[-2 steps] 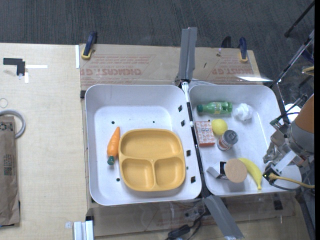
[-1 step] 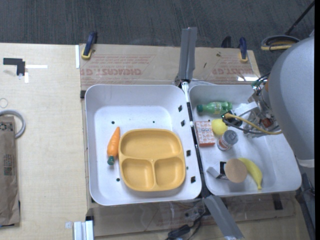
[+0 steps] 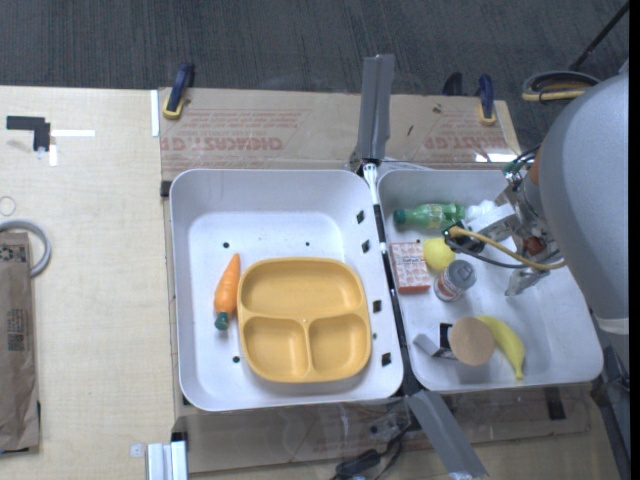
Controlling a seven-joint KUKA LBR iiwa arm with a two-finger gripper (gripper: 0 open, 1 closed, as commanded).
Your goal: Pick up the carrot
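The carrot (image 3: 227, 287) lies in the left bin (image 3: 190, 268), near that bin's left wall and about halfway along it, with its orange tip pointing to the far side and its green stub toward the near side. It lies just beside the left edge of a yellow divided plate (image 3: 303, 318), which fills the middle and near part of the same bin; whether the two touch cannot be told.

In the right bin (image 3: 560, 368), a green bottle (image 3: 428, 214) lies near the far wall. A small red-and-white packet (image 3: 410, 266) lies by the left wall, with a lemon (image 3: 438, 255) and a small can (image 3: 455, 280) just beside it. Toward the near wall sit a round tan disc (image 3: 471, 342) and a banana (image 3: 504, 344), side by side.

The arm (image 3: 595, 198) comes in over the right bin's right side. Its end effector (image 3: 520, 243) hangs over that bin, well apart from the carrot, among wires; whether it is spread or pressed together cannot be told.
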